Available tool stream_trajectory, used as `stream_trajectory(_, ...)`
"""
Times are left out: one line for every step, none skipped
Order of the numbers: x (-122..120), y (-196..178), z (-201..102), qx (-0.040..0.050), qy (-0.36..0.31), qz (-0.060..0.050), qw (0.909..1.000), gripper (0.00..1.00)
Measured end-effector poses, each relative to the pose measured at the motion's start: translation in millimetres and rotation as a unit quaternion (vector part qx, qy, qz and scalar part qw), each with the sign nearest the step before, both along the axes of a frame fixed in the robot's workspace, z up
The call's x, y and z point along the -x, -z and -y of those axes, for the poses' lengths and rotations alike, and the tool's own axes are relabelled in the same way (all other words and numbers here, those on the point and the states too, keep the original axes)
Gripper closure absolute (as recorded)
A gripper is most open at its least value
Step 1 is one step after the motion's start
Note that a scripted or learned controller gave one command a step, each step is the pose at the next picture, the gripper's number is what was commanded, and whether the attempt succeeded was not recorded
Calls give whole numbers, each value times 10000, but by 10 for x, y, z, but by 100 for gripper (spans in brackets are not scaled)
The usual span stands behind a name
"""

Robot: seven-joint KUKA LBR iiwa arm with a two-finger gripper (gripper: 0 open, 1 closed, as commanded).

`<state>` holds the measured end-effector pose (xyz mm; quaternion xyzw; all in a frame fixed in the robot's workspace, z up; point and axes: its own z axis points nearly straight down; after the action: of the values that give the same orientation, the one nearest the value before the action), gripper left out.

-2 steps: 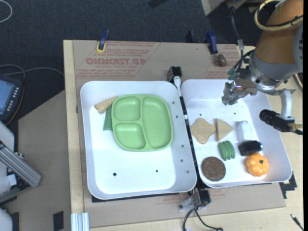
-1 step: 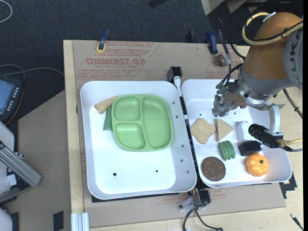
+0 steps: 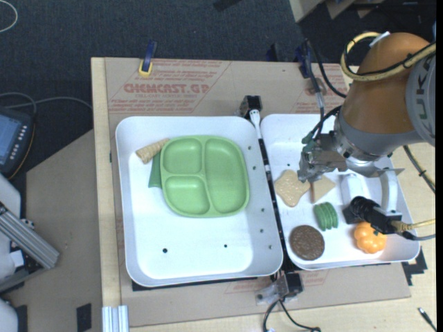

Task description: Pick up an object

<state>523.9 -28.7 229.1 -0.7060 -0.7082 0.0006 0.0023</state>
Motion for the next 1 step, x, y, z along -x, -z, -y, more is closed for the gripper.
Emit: stream_trajectory(187,-50,-304,1,-3,4,10000,100)
